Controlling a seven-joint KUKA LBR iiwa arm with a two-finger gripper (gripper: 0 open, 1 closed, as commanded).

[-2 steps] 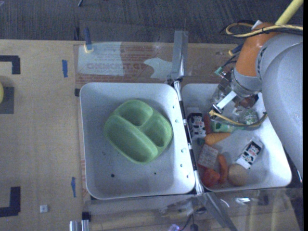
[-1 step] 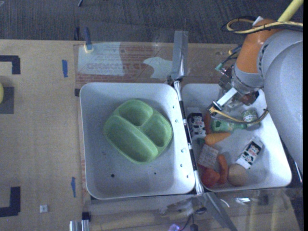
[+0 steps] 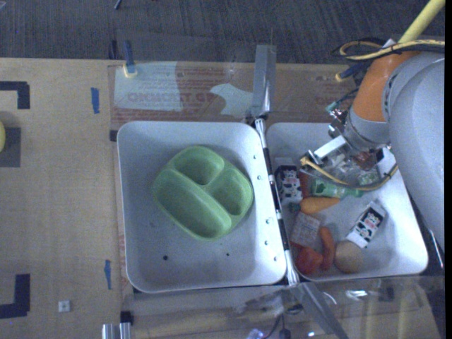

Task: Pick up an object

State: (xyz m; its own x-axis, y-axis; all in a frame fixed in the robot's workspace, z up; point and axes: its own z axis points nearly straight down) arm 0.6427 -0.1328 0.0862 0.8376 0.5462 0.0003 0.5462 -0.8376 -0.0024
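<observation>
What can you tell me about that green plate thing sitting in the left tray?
The green plate looks like smooth plastic, rounded, with three sunken compartments split by raised ridges. It lies flat and right side up, turned at an angle, near the middle of the left bin, resting on its white floor. Nothing else touches it, and its compartments hold nothing.

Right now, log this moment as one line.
arm: over right bin | hand: low among items, grip unclear | carrot: loose | potato: loose | left bin: green tray

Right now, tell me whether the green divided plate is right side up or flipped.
Right side up: the green divided plate in the left bin shows its three hollow compartments facing upward.
</observation>
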